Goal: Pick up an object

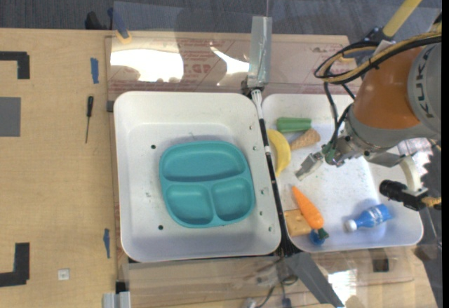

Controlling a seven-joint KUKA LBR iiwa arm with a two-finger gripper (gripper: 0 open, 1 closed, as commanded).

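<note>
Partial letters "KU" mark the arm [414,96]; the pincer [307,165] hangs spread apart, gripping nothing.

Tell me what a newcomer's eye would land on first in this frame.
Likely the teal divided tray filling the left bin. Next, the grey-and-orange arm reaching over the right bin, its gripper hovering near the banana, with the carrot and blue bottle closer to the front.

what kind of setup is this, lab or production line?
Looks like a robot lab pick-and-place rig, not production: two white bins on a wooden bench, toy food like a banana and carrot, and a teal divided tray.
</note>
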